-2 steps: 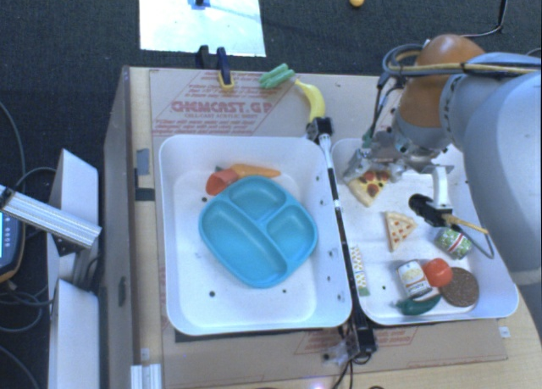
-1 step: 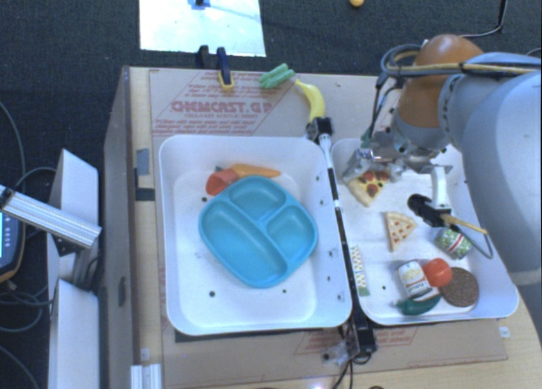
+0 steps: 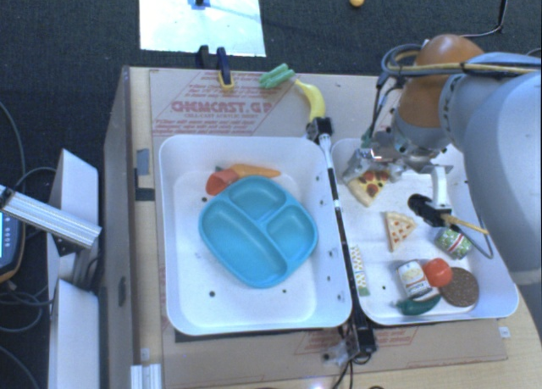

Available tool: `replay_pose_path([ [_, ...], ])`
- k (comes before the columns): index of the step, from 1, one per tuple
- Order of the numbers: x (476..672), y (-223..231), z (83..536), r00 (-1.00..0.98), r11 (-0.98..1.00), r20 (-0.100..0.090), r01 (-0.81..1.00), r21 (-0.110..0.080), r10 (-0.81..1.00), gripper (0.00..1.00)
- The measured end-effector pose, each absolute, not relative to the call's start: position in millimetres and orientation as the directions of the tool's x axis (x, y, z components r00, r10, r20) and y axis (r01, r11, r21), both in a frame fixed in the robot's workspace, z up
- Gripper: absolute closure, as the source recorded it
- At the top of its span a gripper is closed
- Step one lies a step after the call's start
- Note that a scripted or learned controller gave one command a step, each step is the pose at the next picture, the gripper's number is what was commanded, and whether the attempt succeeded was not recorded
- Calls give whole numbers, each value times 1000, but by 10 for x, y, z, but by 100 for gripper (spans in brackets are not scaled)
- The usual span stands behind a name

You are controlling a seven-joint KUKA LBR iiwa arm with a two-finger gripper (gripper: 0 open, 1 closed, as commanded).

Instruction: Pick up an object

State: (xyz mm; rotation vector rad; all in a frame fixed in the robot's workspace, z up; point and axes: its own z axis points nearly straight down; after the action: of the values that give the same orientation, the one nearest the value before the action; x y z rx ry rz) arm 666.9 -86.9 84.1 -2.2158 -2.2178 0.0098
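My gripper [image 3: 373, 161] hangs low over the far left part of the right bin [image 3: 495, 298], just above and touching or nearly touching a pepperoni pizza slice [image 3: 369, 187]. Nothing shows between the fingers. A second pizza slice [image 3: 398, 228] lies nearer the bin's middle. Along the near side are a small tin can [image 3: 413, 277], a red tomato [image 3: 438, 270], a brown cookie [image 3: 461, 288] and a green pepper [image 3: 417, 304]. A green-labelled can [image 3: 453, 243] sits toward the right.
The left bin [image 3: 190, 294] holds a blue divided plate [image 3: 258, 230], an orange carrot [image 3: 254, 171] and a red piece [image 3: 222, 182]. A banana [image 3: 313, 101] and a green toy [image 3: 275, 76] lie on the bench behind the bins. The arm covers the right bin's far right corner.
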Motion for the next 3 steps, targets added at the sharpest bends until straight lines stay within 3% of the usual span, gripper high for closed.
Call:
replay_pose_path([
  [3, 6669, -859, 841, -2, 2, -2, 1000, -9, 1000, 0],
])
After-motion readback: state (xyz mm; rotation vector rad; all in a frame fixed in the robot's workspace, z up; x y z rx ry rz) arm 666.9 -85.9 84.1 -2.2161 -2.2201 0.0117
